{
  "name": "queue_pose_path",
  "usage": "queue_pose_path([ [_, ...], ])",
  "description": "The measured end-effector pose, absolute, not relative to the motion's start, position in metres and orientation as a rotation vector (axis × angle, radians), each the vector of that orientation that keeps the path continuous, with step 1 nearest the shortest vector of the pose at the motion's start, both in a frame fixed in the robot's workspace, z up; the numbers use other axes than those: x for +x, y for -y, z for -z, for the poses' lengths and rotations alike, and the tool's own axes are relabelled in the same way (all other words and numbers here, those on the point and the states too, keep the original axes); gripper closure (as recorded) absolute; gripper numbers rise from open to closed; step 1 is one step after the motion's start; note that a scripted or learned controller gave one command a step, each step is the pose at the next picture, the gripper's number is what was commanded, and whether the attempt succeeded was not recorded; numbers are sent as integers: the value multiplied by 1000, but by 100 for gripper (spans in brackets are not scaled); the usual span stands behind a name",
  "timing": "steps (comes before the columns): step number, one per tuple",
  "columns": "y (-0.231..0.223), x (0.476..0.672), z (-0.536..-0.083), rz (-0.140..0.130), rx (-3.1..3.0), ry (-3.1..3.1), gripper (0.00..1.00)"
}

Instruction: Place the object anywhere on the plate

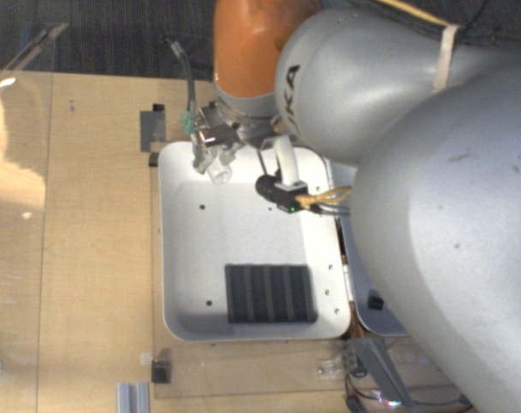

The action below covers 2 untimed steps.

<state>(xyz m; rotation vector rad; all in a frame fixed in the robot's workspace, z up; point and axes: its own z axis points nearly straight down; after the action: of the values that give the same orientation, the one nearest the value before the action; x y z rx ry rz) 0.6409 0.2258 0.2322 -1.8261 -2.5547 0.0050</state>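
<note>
A black ribbed rectangular plate [269, 293] lies flat in the left white bin [184, 256], near its front edge. The grey arm with its orange band reaches in from the right, and its gripper [212, 163] hangs over the bin's far left corner, well behind the plate. I see nothing that I can make out as held at the gripper's tip. A black fitting with a yellow and green cable [282, 194] hangs off the wrist, over the back middle of the bin.
The big grey arm body covers most of the right bin [376, 321], of which a front corner shows. Small black clamps sit on the wooden bench at the left bin's corners [160, 369]. Bare bench lies to the left.
</note>
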Motion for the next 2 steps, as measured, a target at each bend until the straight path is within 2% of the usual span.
queue_pose_path([
  [1,-226,629,-176,-1,-1619,2691,100],
  [2,-210,589,-95,5,-1216,2898,100],
])
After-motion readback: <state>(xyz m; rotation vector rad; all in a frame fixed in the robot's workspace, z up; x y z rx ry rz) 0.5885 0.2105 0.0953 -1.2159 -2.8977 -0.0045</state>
